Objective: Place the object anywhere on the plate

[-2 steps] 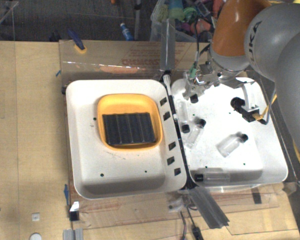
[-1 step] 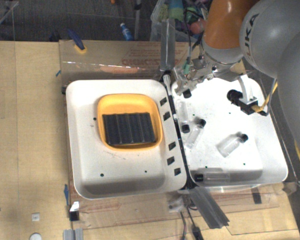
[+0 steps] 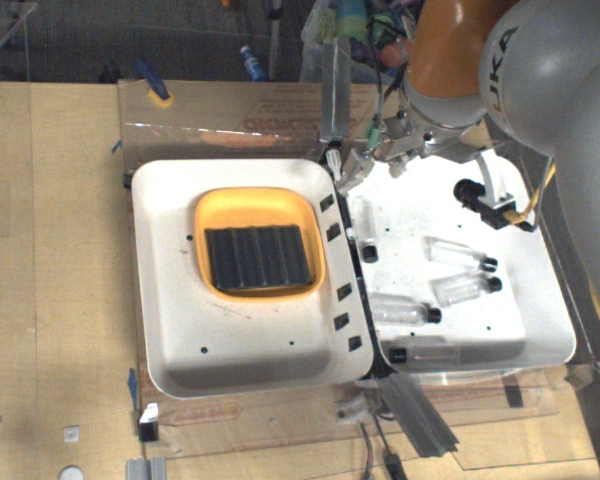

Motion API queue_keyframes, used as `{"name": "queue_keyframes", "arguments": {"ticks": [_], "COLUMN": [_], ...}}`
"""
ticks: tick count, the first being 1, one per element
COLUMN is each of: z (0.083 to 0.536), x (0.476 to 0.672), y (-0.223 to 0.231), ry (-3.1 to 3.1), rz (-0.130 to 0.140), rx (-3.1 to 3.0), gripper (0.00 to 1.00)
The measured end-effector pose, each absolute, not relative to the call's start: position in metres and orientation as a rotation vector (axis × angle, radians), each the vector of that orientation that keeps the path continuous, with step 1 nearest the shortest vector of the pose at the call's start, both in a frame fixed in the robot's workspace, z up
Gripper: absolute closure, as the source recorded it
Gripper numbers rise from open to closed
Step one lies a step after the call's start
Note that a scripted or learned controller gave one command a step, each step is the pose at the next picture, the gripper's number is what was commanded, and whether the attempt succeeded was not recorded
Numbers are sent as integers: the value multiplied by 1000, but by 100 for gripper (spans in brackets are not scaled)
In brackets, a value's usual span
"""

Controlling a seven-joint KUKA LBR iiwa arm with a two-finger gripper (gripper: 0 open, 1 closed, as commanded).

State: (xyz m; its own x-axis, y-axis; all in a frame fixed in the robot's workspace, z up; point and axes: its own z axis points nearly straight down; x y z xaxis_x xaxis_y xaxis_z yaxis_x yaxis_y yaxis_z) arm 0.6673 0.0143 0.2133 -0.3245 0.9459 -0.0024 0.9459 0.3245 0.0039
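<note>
Arm (image 3: pixel 550 58): grey with an orange band, entered from the right and poised over the upper edge of the bench. Left bin (image 3: pixel 160 268): white, shallow, bearing the plate. Right bin (image 3: pixel 552 318): white, shallow, bearing the loose items. Plate (image 3: pixel 255 200): yellow, round-cornered, set in the middle of the left bin; most of its floor is taken up by a ribbed dark slab (image 3: pixel 258 256), with only a narrow yellow margin left bare around it. Gripper (image 3: pixel 358 163): held at the top of the seam between the two bins, just above the right bin's near corner; nothing is seen gripped, and whether it is released or clenched cannot be told. Clear vials (image 3: pixel 460 253): black-capped, about four, laid flat and loosely spread in the lower half of the right bin, well apart from the gripper and the plate; the task's object is judged to be one of these. Handling note: the step in hand is judged to be the pick. A vial lying clear of its neighbours should be chosen and gripped across its barrel, since a round body may roll; it should then be released low over the slab.
</note>
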Motion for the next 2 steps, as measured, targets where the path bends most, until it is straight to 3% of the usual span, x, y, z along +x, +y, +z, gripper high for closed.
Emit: {"name": "queue_keyframes", "arguments": {"ticks": [1, 2], "z": [218, 216], "x": [667, 664], "y": [44, 95], "ry": [2852, 2813], "rz": [5, 6], "rx": [1307, 1391], "gripper": [0, 0]}}
